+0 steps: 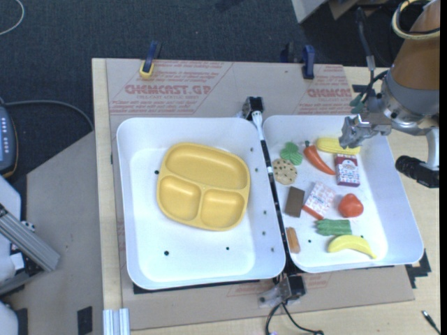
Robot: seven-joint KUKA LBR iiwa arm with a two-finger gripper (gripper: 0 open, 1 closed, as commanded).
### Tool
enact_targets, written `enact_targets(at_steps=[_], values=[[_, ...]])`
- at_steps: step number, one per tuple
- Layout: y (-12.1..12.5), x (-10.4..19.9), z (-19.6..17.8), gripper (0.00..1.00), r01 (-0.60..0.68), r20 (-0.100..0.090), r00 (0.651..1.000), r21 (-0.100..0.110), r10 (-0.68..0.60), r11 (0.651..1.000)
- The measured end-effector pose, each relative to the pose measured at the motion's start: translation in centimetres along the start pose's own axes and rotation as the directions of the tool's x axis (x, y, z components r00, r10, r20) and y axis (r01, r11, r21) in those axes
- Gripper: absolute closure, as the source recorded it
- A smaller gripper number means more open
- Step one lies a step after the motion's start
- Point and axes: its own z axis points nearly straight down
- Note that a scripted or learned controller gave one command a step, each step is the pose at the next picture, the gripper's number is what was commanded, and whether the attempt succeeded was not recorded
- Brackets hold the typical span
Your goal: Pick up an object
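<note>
In the camera view you see the end effector point(351, 137) low over the right bin point(398, 187), just beside the yellow corn point(328, 145); whether it is released or clenched, you cannot tell. The red carton point(347, 170) lies just below the corn, apart from the end effector.

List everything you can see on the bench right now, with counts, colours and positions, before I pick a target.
divided plate: 1, yellow, left bin
left bin: 1, white, left half of bench
right bin: 1, white, right half of bench
banana: 1, yellow, near corner of right bin
tomato: 1, red, right bin centre-right
carrot: 1, orange-red, right bin far side
cookie: 1, tan, right bin beside the divider
brown bar: 1, brown, right bin centre
red carton: 1, red, below the gripper
clamps: 2, blue, far board edge
gripper: 1, grey, over far right bin
</note>
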Motion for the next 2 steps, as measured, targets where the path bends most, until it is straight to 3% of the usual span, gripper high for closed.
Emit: enact_targets(at_steps=[2], values=[[-6.7,9.0,-0.9,1.00,0.003,-0.005,1.000,0.010,-0.003,1.000]])
